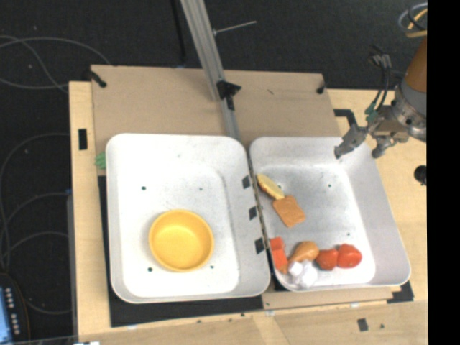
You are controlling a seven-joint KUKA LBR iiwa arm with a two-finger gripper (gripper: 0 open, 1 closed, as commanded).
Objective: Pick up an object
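Observation:
My gripper (363, 146) hangs over the far right corner of the right bin (374, 214), its two fingers spread apart with nothing between them. In that bin a pale yellow piece (270, 186) and a tan square block (288, 211) lie near the left wall. Along the near edge sit an orange block (277, 251), a tan-orange piece (305, 251), a white crumpled object (302, 273) and two red pieces (339, 257). All of them lie well apart from the gripper, toward the near left.
The left bin (172, 171) holds a yellow bowl (181, 239) near its front. A grey metal pole (205, 42) slants up from the bench behind the bins. Brown board surrounds both bins.

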